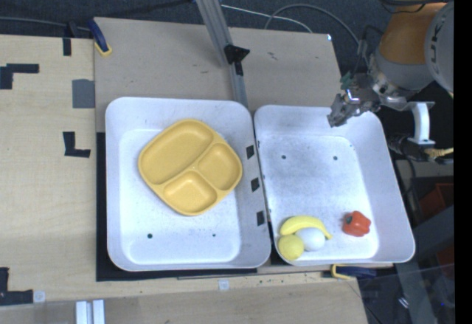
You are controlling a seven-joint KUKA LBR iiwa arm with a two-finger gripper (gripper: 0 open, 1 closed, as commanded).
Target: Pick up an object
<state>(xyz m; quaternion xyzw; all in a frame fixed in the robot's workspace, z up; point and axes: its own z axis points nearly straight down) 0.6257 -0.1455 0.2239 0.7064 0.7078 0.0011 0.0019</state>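
Observation:
A yellow banana (304, 224), a yellow round fruit (290, 246) and a white ball (313, 239) lie bunched together at the near edge of the right bin (317, 167). A red pepper-like object (356, 223) rests a little to their right. My gripper (338, 116) hangs over the bin's far right corner, well away from all of these, with nothing seen between its fingers. A yellow divided plate (190, 166) lies in the left bin (125, 190).
A slanted metal pole (214, 16) crosses the bench behind the bins. Cables (295, 16) run over the bench's back right. Black clips (254, 182) sit along the seam between the two bins. The arm's grey and orange body (413, 27) stands at the right.

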